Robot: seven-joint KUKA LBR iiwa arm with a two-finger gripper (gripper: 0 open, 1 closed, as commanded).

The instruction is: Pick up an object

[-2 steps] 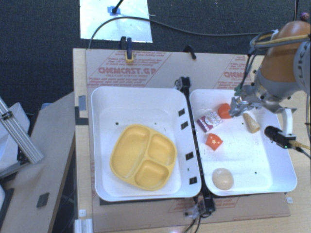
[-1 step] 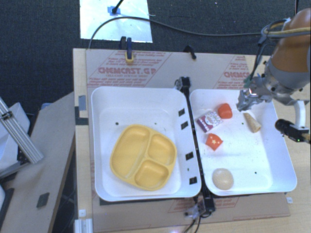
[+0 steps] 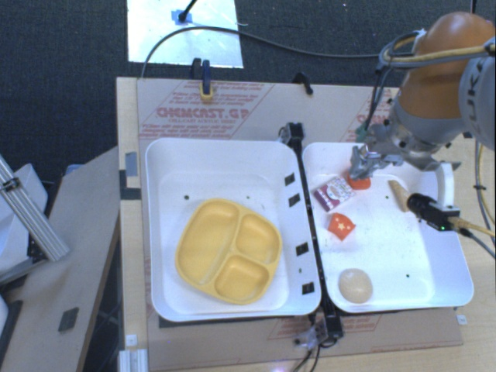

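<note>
Two white bins fill mid-frame; right of centre the gripper [image 3: 361, 169] sits low over an orange object [image 3: 359, 182], jaw state unclear, nothing lifted yet.

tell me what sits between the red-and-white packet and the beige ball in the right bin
In the camera view, a small orange-red block lies on the bin floor between the red-and-white packet and the beige ball, apart from both.

orange piece [image 3: 359, 182]: small, round, at the back of the right bin, directly under the gripper [image 3: 361, 166]
contact: gripper tip touches it; a grasp cannot be seen
</note>
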